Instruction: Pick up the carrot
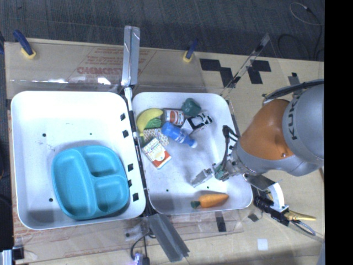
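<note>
While the carrot (pixel 212 200) lies flat on the floor of the right bin (pixel 165 200), close against its near wall and towards the right corner, I record it as free of any hold. Its green stub points left, its orange body right, so it lies roughly parallel to that wall. That placement matters: I judge the wall leaves little room for a finger on the near side.

Just above it in my view, apart from it, sits the gripper (pixel 205 175), reaching in from the right beneath the arm's orange band (pixel 265 137). I cannot tell from this angle how wide the pincer stands, and I see nothing in it.

Farther up the same bin, a loose cluster keeps well clear of the carrot: a small card packet (pixel 157 151), a blue bottle (pixel 177 134), a banana (pixel 148 118), a small can (pixel 175 116) and a dark green item (pixel 191 106). I judge none obstructs the approach.

Across the divider, the left bin (pixel 33 120) carries a blue compartment tray (pixel 90 180), well apart from the work.
</note>
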Robot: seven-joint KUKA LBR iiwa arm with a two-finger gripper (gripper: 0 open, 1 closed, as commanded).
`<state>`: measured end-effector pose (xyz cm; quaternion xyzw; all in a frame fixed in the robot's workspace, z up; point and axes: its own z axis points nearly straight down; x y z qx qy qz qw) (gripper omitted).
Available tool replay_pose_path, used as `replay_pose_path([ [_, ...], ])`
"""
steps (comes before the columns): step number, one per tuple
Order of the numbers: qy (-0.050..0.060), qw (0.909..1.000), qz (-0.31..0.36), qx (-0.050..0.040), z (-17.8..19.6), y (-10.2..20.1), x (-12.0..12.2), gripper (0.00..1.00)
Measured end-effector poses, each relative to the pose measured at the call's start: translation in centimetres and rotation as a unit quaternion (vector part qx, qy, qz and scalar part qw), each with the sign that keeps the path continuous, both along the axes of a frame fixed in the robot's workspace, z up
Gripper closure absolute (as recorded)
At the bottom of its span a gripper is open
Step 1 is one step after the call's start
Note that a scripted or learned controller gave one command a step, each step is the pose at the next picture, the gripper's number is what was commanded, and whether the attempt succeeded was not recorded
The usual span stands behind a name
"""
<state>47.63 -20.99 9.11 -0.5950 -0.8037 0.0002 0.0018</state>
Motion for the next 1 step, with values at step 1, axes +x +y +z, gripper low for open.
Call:
replay_pose_path([
  [1,0.000,1.0000,0.003,-0.0002,0.99,0.03,0.06,1.00],
])
